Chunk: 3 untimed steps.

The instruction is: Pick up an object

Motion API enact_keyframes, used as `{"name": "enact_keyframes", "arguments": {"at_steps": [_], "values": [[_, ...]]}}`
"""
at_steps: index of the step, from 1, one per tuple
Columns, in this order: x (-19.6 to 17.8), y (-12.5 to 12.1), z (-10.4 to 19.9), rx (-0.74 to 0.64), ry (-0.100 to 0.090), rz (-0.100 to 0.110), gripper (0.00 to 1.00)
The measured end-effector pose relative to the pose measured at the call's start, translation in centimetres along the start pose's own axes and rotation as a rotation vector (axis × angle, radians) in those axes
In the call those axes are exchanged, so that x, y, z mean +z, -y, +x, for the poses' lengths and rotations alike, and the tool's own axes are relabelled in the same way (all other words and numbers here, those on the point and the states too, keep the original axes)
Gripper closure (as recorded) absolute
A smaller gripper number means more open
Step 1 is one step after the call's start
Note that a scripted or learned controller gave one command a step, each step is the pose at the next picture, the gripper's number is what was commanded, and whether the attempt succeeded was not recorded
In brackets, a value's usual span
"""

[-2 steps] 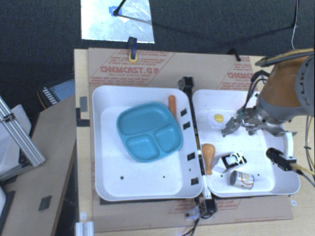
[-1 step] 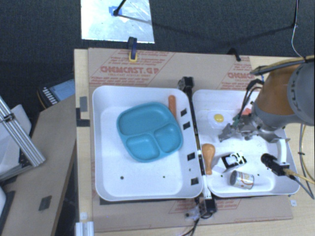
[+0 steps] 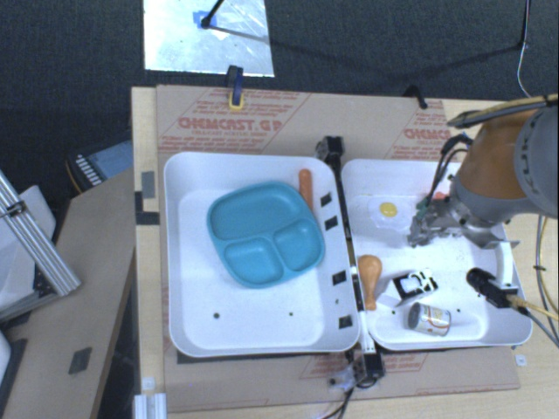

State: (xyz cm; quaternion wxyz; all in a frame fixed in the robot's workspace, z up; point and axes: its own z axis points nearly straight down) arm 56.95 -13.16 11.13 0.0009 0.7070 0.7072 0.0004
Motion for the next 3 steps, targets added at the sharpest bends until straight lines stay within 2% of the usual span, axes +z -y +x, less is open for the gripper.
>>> {"name": "enact_keyframes", "arguments": {"at_steps": [3], "values": [[-13.5,-0.2,-1.9,-0.003,0.001,-0.004,1.00]]}}
